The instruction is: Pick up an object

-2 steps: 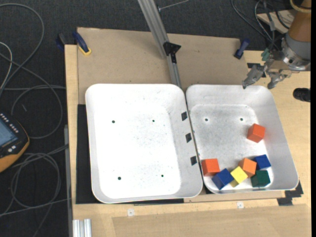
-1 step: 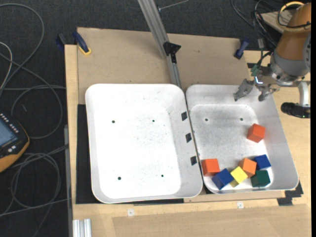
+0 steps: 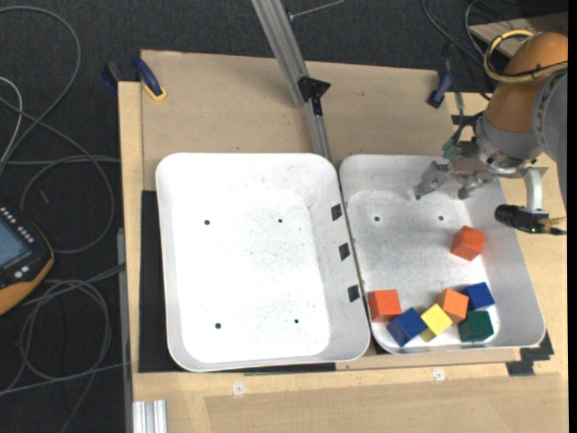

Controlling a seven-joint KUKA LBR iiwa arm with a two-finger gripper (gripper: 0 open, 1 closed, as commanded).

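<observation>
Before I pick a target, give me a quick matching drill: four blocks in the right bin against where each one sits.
Blocks:
1. lone orange block
2. green block
3. yellow block
4. orange block by the divider

Places:
A. leftmost of the cluster, near the bin's inner wall
B. alone mid-bin, below the pincer
C. near front right corner
D. in the cluster, between two blue blocks

Pairs: 1-B, 2-C, 3-D, 4-A

dark carpet (image 3: 63,88), cables (image 3: 36,142), plywood bench (image 3: 234,106)
</observation>
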